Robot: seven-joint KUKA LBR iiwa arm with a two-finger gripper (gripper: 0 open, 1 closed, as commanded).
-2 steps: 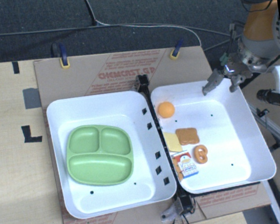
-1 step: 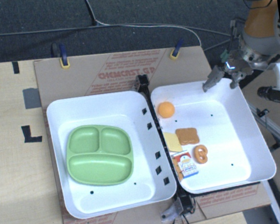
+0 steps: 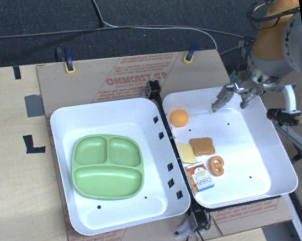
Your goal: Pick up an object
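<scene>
The tool is spread wide, holding nothing. The orange ball lies to its left, nearby.

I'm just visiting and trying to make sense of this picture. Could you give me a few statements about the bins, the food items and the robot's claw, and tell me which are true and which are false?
1. The green divided plate lies in the left bin. True.
2. The orange ball sits on the green plate. False: it lies in the right bin, near its left wall.
3. The gripper holds the pretzel. False: the gripper is open and holds nothing, over the right bin's far end; the pretzel lies on the bin floor.
4. The toast slice lies between the orange ball and the pretzel. True.
5. The small carton is in the left bin. False: it is in the right bin, beside the pretzel.
</scene>
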